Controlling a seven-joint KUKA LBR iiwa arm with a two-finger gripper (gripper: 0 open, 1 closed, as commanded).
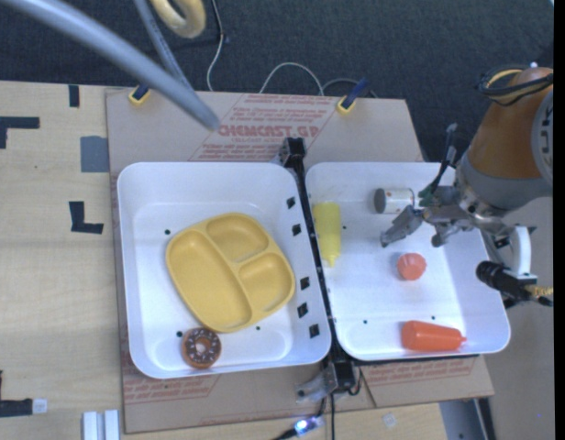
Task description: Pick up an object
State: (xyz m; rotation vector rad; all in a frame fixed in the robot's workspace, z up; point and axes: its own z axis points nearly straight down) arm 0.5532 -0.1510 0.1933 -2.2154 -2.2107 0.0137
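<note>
My gripper [418, 231] hangs over the right bin [356, 337], open, nothing between its fingers. Just below it lies a small round orange-red tomato [411, 266], a short gap away. A silver can [391, 199] lies on its side to the upper left of the gripper. A yellow corn cob [327, 230] rests against the bin's left wall. An orange carrot [432, 336] lies near the bin's front edge.
The left bin [140, 191] holds a yellow divided plate [229, 269] and a chocolate sprinkled doughnut [201, 347] at its front. A black divider strip [304, 246] runs between the bins. The arm's orange band [507, 131] sits at the right.
</note>
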